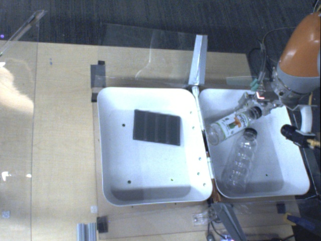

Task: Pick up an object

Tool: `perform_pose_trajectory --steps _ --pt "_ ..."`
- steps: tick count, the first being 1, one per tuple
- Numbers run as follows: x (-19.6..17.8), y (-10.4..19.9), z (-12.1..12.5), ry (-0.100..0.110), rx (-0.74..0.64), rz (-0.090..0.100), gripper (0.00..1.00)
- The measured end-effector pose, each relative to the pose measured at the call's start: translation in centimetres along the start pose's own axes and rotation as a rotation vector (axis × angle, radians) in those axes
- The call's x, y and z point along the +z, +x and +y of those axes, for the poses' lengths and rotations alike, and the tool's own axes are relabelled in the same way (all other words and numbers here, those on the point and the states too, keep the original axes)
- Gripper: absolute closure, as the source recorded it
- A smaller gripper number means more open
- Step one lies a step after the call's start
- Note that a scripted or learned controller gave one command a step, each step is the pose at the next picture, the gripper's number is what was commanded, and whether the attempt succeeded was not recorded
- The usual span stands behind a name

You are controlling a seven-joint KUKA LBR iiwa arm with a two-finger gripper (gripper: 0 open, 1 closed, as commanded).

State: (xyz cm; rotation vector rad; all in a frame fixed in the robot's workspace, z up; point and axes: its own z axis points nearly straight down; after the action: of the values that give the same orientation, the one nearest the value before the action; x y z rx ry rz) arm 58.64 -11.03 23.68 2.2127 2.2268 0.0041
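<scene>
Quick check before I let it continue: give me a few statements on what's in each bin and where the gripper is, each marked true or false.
1. The dark ridged pad lies in the left bin. True.
2. Two clear bottles lie in the left bin. False: both are in the right bin, the labelled bottle and the ribbed bottle.
3. The gripper is over the right bin's upper part, near the labelled bottle's cap end. True.
4. The ribbed bottle stands upright. False: it lies on its side, its cap toward the labelled bottle.
5. The arm reaches across the left bin. False: it is above the right bin.
</scene>
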Motion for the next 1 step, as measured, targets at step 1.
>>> perform_pose_trajectory --steps 1 --pt "-6.15 -7.63 -2.84 -0.005 0.182 -0.003 0.00"
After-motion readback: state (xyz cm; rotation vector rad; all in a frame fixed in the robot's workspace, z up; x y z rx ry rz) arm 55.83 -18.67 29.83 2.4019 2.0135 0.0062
